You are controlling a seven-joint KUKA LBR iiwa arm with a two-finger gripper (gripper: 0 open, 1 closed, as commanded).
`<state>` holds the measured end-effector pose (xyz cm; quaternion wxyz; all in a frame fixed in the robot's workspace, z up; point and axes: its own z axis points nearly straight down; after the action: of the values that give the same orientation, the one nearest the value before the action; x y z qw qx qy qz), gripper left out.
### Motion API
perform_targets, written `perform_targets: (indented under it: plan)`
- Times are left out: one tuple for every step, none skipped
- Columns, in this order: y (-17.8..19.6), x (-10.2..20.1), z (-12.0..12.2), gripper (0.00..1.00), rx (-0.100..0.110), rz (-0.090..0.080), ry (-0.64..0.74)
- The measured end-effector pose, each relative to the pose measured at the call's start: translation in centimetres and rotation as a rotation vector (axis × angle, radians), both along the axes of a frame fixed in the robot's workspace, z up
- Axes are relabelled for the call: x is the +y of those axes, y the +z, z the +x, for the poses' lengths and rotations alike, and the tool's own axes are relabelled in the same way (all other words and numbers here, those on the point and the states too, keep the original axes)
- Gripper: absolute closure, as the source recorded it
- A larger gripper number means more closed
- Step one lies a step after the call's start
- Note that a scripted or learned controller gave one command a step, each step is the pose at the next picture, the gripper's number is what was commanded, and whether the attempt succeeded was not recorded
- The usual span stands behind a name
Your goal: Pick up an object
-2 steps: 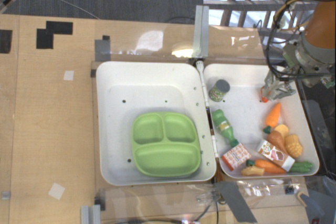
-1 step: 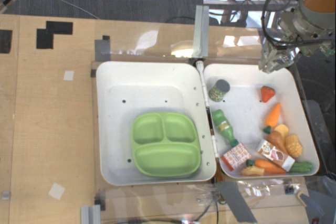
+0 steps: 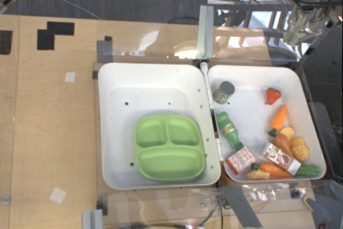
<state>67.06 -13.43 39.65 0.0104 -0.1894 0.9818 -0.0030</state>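
You cannot tell the gripper state; the green bottle, just right of the bin divider, looks light, rigid, slippery—grasp across its body.

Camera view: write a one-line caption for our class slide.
Gripper hovers beyond the right bin of toy food; a green divided plate lies in the left bin.
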Motion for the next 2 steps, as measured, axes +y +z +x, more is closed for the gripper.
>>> perform_targets:
  plan:
    - [-10.2,-6.2,-5.4,1.0,0.015,-0.002,0.227]
    - [-7.7,-5.5,0.1,1.0,0.007,0.001,0.03]
